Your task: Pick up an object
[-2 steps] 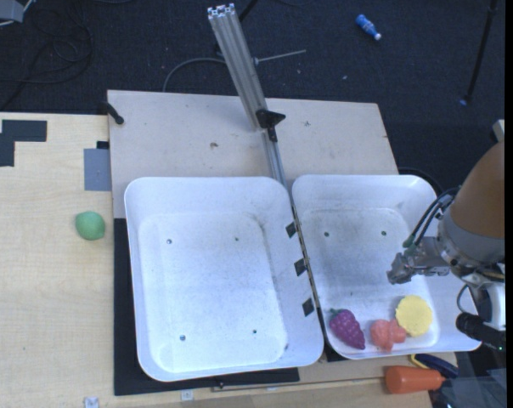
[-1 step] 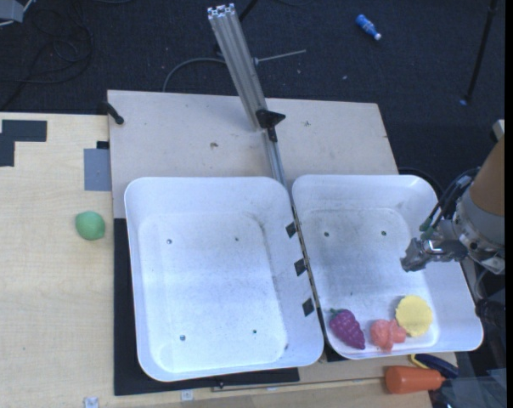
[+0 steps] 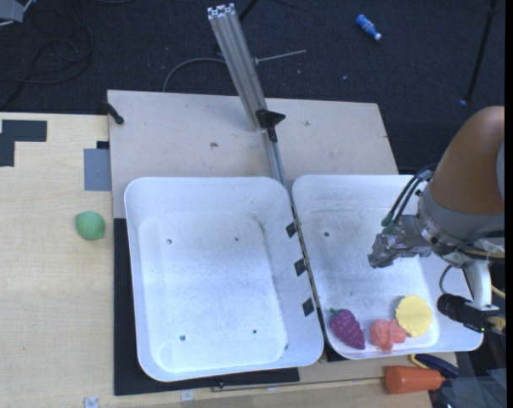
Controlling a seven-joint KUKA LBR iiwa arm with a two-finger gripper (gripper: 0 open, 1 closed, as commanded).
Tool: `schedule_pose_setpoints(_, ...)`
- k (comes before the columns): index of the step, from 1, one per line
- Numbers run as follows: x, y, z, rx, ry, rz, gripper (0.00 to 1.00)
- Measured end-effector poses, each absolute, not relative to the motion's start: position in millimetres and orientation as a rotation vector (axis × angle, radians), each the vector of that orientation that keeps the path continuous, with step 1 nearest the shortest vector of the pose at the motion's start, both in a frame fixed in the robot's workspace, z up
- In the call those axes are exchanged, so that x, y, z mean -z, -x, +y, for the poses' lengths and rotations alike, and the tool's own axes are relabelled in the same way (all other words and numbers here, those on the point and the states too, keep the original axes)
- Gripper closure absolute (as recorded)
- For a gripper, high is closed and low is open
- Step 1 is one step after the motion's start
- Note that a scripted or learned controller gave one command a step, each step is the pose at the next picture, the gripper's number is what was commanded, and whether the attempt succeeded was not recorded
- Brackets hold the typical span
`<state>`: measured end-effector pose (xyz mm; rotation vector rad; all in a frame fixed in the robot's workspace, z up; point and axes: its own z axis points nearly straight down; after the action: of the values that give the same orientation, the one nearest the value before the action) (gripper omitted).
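Note:
Three small toys lie along the near edge of the right bin (image 3: 341,195): a purple bunch of grapes (image 3: 347,327), a pink-orange lump (image 3: 386,333) and a yellow round piece (image 3: 414,314). My gripper (image 3: 386,252) hangs over the right part of that bin, above and behind the toys, apart from them. Nothing shows between its fingers. The arm's orange band sits just above it at the right.
The left bin (image 3: 146,228) stands beside the right one, with black clips on the shared rim. A green ball (image 3: 90,225) rests on the wooden bench at the left. An orange object (image 3: 414,379) lies below the right bin. A metal rail (image 3: 244,70) slants in from the back.

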<state>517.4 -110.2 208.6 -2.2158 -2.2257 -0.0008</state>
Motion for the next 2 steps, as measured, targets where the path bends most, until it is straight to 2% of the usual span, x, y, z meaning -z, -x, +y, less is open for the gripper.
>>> schedule_pose_setpoints(2,-202,-540.5,-11,0.0,2.217,-2.225,1.0)
